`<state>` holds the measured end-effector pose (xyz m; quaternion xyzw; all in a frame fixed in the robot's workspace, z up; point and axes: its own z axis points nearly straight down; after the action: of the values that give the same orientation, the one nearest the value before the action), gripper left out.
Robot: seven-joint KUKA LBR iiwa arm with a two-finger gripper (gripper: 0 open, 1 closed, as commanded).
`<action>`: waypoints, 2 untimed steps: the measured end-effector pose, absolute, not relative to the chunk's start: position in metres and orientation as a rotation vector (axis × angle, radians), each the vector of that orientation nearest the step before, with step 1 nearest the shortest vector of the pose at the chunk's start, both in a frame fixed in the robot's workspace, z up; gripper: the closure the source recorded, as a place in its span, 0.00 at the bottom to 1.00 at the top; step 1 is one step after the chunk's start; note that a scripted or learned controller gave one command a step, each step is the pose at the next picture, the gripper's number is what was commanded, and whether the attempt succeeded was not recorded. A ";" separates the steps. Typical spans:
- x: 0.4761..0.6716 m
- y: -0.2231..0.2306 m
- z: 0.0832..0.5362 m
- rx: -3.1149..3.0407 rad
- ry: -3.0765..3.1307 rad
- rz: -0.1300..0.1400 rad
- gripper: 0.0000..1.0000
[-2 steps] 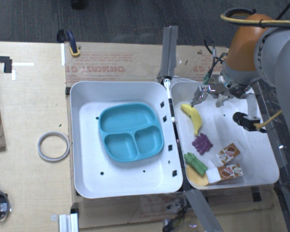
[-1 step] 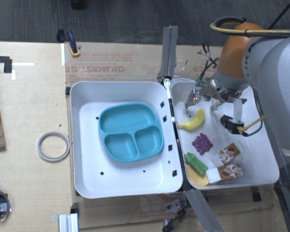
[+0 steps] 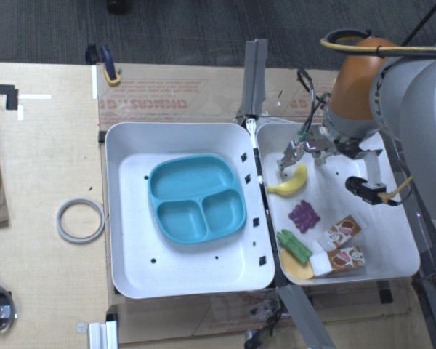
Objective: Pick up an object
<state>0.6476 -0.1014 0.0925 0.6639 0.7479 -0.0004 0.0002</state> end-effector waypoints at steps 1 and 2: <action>0.623 -0.097 0.092 1.989 2.433 -0.001 0.00; 0.624 -0.087 0.192 2.081 2.352 -0.002 0.00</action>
<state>0.6242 -0.0873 0.1919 0.6625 0.7490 -0.0006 0.0005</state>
